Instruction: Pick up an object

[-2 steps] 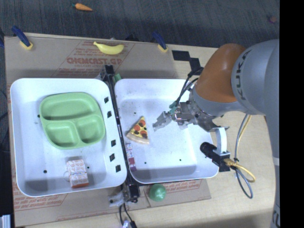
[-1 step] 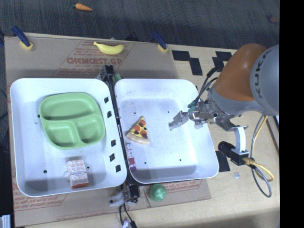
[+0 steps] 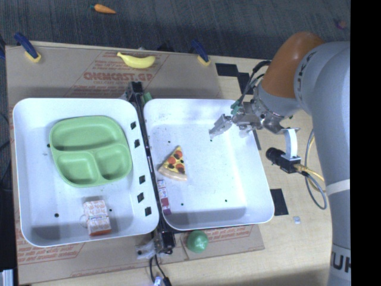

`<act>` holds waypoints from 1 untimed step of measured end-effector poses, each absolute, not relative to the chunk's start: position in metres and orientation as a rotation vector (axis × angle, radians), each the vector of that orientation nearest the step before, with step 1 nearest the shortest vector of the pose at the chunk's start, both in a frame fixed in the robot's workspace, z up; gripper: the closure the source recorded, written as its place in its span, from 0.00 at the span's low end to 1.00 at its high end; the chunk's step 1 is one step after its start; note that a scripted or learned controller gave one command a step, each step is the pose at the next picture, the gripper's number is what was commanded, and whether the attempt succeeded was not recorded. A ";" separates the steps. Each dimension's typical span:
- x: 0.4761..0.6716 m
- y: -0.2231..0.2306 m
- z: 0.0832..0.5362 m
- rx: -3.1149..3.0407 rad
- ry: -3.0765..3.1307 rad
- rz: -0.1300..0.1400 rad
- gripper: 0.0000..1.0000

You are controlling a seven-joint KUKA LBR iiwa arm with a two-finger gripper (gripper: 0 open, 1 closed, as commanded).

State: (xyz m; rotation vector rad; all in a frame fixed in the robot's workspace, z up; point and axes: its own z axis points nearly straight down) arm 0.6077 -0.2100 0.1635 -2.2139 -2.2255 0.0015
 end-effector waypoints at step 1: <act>0.657 -0.210 0.130 -2.214 -2.225 0.001 0.00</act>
